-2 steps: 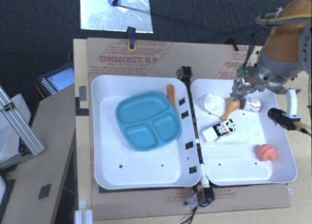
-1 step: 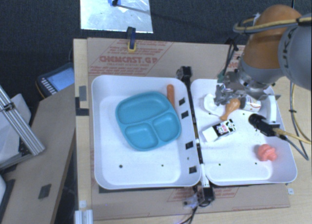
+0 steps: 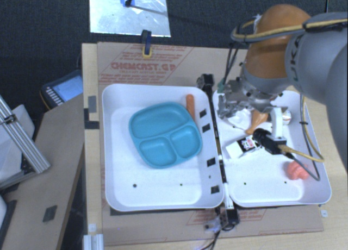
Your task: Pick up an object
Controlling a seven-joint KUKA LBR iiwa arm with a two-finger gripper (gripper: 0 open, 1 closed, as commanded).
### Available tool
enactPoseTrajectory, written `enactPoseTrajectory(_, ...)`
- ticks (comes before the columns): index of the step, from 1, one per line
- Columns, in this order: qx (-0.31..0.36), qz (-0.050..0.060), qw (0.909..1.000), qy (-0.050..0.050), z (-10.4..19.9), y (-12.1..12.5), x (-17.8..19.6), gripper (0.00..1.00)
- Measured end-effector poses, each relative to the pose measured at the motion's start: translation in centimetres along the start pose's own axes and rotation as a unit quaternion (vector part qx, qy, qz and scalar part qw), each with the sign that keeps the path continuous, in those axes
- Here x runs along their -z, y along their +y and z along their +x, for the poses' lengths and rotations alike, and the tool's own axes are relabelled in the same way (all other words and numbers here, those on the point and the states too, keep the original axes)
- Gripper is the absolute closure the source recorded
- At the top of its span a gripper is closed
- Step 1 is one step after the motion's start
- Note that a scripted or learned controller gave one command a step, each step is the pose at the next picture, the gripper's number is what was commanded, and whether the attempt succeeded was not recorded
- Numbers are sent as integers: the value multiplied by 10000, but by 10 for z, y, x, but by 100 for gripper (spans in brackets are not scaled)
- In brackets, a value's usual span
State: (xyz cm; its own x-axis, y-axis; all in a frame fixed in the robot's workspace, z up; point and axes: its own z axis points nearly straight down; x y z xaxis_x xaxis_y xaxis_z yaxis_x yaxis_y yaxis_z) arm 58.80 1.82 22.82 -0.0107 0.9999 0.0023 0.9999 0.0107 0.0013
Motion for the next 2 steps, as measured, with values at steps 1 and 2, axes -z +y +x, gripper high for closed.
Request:
enactPoseTrajectory(1, -4, 8, 10000, -1, 43, -9, -1, 100)
enactPoseTrajectory(2, -8, 8, 10000, -3, 86, -19, -4, 100)
